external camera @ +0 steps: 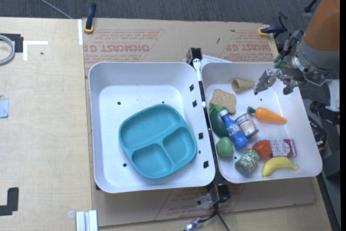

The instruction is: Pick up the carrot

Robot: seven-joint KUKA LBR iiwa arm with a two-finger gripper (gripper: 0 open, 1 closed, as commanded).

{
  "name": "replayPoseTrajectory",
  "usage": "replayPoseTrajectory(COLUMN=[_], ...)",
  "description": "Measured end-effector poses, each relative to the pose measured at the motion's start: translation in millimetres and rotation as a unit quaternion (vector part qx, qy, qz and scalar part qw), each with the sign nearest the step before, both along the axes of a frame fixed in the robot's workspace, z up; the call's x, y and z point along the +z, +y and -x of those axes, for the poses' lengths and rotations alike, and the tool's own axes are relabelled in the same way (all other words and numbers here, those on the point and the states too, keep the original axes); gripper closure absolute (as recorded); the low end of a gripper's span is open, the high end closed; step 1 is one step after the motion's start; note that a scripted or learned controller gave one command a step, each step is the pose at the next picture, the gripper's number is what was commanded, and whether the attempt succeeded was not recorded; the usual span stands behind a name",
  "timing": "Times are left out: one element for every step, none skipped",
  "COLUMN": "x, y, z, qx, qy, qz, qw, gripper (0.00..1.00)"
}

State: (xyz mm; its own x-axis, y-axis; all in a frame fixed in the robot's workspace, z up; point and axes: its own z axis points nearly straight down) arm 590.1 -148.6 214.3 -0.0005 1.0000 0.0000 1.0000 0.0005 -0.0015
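Observation:
The carrot (269,114), orange with a green top, lies flat in the right bin (303,170), toward its right side. My gripper (275,85) hangs above the bin's far right part, a little beyond the carrot and apart from it. It is open, with nothing between its fingers (263,83).
Around the carrot lie a cone (243,84), a cracker (223,99), a blue bottle (233,130), a small can (247,125), a tomato (261,149), a red packet (282,147) and a banana (278,165). A teal divided plate (157,140) sits in the left bin (102,116).

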Motion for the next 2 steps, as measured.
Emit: replayPoseTrajectory(x=[-122, -122], y=[-25, -48], z=[2, 21], qx=[-0.001, -0.001], qy=[0.000, -0.001], qz=[-0.0001, -0.0001], qw=[1.0000, 1.0000], gripper=[0.00, 0.00])
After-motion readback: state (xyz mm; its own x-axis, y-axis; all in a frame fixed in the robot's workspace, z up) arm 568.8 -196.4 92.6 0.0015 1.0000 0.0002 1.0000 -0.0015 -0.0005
